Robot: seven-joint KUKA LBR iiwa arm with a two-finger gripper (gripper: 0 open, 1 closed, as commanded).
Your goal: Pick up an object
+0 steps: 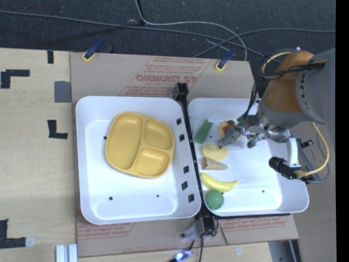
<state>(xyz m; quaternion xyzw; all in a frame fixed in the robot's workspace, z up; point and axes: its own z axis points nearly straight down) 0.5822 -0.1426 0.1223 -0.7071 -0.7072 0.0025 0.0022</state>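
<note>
My gripper (231, 134) reaches into the right bin (262, 198) from the right, low over its upper middle. Its dark fingers point left beside a small red and yellow piece (224, 128); I cannot make out whether they touch it. A green stick (203, 131) lies to the left of the fingers. Below it lie a pale yellow wedge (215, 153) and a tan slice (214, 165). A banana (218, 183) and a green round fruit (215, 200) rest near the bin's front left corner.
A yellow sectioned plate (139, 144) lies in the left bin (131, 209). A black divider (188, 146) runs between the bins. The arm's grey body and orange band (286, 86) hang over the right bin's far right, with cables looping around it.
</note>
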